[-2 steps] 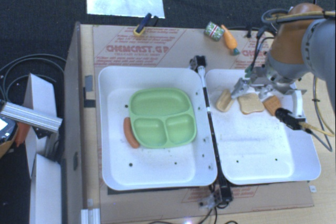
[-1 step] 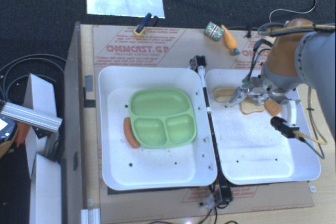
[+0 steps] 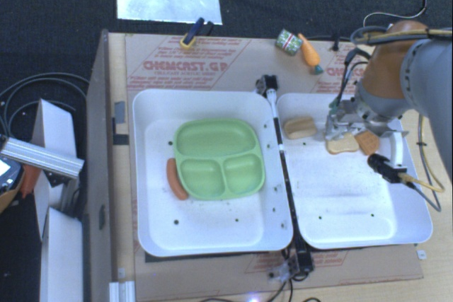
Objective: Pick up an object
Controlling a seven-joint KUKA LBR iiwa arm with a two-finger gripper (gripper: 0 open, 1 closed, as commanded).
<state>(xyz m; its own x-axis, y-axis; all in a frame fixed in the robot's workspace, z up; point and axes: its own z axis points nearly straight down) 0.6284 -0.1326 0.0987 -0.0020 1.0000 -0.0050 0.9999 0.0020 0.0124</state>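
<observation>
Our gripper (image 3: 338,125) is hovering low in the right bin (image 3: 354,223); we cannot tell its opening or any hold. A toast slice (image 3: 344,146) is lying just below it, a cracker (image 3: 367,142) beside, a bread piece (image 3: 300,127) left. Farther left, a sausage (image 3: 175,179) is touching the green tray (image 3: 218,158).

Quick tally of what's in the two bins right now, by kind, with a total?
Green plate: 1, left bin
Sausage: 1, left bin, beside the plate
Bread pieces: 3, right bin: one near the divider, two at the claw
Total: 5
</observation>
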